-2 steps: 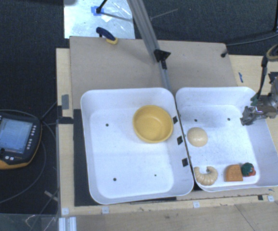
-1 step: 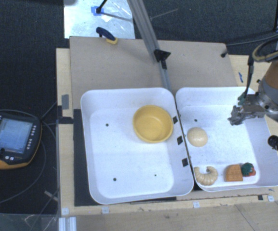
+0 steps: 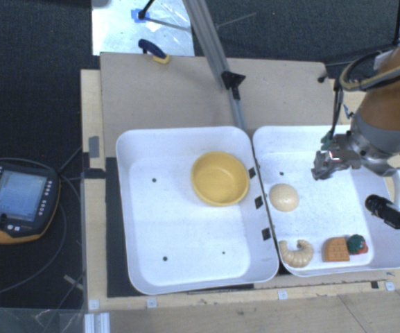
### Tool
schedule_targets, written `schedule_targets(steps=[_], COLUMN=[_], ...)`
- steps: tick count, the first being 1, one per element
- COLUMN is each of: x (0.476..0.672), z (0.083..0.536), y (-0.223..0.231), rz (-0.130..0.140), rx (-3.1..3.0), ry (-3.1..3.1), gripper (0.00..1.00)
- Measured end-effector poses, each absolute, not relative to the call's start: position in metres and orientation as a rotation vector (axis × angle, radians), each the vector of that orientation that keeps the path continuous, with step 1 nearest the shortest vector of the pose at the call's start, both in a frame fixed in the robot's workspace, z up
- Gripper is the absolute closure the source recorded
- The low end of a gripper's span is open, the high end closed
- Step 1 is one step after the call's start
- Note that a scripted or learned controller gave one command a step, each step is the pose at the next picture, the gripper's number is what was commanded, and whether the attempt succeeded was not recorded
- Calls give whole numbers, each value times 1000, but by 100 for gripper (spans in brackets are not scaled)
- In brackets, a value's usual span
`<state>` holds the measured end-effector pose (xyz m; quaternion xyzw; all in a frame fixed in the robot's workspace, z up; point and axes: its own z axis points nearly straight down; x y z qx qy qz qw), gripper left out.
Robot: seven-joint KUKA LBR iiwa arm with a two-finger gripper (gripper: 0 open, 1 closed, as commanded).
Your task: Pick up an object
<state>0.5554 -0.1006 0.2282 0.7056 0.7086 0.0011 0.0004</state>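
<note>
From the overhead camera I have the arm (image 3: 387,103) reaching in from the right, its claw (image 3: 326,162) hanging over the far part of the right bin (image 3: 387,259). I cannot tell from this slant whether the claw is released or clenched; nothing shows between its tips, so I count nothing as grasped.

The candidates for picking sit mostly in that right bin. A pale, smooth, rounded lump (image 3: 283,197) lies by the bin's left wall, near the claw and slightly toward the tabletop's front edge; it is my guess for the target, since the claw hangs closest to it. In the bin's front-left corner rests a ridged, curled, cream-coloured piece (image 3: 297,253), shaped like a grub or a croissant. Toward the front-right corner lies a flat orange square (image 3: 336,249) with a grainy face, touching or just beside a small red-and-green thing (image 3: 356,243) too small to identify.

The left bin (image 3: 137,255) carries a yellow bowl (image 3: 220,177), glossy and round, sitting near its far-right corner, well apart from the claw.

Both bins are shallow, white and smooth, with low sloped walls that would let objects slide into corners, which may explain why the small pieces crowd the front edge. The rounded lump looks slippery and could roll under a poor pinch.
</note>
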Motion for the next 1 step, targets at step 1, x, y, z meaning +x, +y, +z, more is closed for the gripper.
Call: schedule_targets(steps=[1], x=[548], z=[238], y=[-46], rz=[3], rx=[2217], ry=[2225], gripper=[100])
